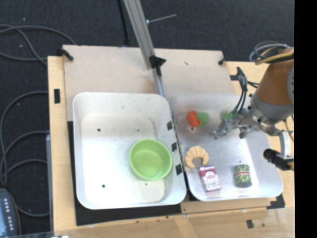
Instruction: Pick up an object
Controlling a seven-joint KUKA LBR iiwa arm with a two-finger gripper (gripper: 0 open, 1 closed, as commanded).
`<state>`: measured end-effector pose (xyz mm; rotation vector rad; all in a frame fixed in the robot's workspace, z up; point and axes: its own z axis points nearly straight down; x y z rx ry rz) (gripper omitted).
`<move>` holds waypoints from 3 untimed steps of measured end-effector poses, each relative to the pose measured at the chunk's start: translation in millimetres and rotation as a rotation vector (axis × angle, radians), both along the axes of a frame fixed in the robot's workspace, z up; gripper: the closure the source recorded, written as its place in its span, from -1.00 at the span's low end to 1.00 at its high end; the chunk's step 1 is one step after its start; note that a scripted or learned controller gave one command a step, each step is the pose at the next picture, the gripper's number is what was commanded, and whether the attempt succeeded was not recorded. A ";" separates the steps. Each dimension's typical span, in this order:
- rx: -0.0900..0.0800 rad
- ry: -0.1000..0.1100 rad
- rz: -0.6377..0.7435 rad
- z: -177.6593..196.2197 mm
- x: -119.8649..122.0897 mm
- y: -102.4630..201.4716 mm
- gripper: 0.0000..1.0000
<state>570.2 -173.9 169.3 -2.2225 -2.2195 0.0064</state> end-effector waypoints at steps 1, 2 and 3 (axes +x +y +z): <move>0.000 0.000 0.000 -45.1 4.8 -6.0 -1.00; -0.001 -0.003 -0.002 -68.6 4.7 -7.5 -1.00; 0.000 -0.008 -0.006 -57.1 5.8 -8.3 1.00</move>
